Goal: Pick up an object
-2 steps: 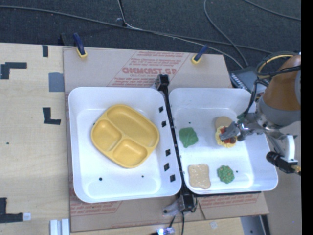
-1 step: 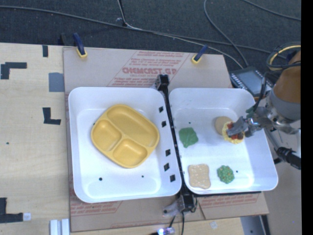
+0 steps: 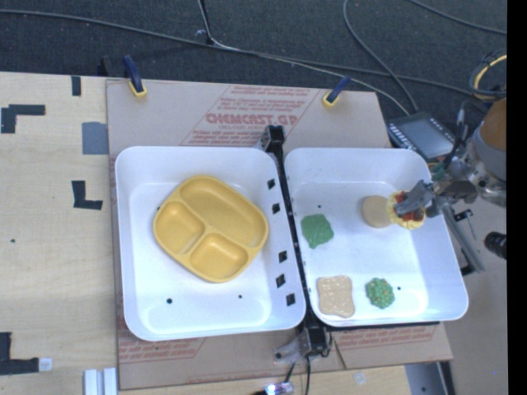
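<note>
My gripper [image 3: 414,200] hangs over the right edge of the right bin [image 3: 354,164], at the end of the arm coming in from the right. A small yellow and red object [image 3: 409,216] sits directly at its tip, partly covered by it; whether it is gripped is not visible. A round tan piece [image 3: 375,211] lies just left of that object, touching or nearly touching it. Further left lies a green leafy piece [image 3: 317,230]. Near the bin's front wall are a slice of toast [image 3: 335,295] and a small broccoli floret [image 3: 380,292].
The left bin [image 3: 136,220] holds a yellow divided plate [image 3: 211,227], lying tilted. A black divider strip [image 3: 282,220] runs between the bins. Cables cross the dark floor behind, and two clamps [image 3: 134,81] pin the cardboard sheet under the bins.
</note>
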Tool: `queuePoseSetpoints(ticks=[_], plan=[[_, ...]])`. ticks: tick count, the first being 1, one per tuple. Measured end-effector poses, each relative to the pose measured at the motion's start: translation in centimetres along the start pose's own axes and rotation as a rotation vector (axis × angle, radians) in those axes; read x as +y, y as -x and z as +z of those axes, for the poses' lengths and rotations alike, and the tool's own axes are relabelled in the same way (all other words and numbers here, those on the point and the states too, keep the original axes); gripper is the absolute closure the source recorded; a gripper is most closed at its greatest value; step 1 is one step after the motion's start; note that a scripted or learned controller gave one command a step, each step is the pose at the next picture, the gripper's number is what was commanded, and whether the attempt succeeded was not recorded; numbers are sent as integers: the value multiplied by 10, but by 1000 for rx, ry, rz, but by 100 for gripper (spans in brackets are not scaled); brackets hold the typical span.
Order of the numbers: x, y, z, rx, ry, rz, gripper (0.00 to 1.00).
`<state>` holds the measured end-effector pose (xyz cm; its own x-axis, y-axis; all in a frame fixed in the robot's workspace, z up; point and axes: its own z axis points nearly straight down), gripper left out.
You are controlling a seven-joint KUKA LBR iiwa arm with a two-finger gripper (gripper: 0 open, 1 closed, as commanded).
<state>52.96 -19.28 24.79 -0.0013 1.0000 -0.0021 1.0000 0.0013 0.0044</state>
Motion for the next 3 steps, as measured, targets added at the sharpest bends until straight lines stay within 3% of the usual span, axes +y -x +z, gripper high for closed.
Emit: queuePoseSetpoints(ticks=[3], plan=[[53, -149, 3, 4, -5, -6, 100]])
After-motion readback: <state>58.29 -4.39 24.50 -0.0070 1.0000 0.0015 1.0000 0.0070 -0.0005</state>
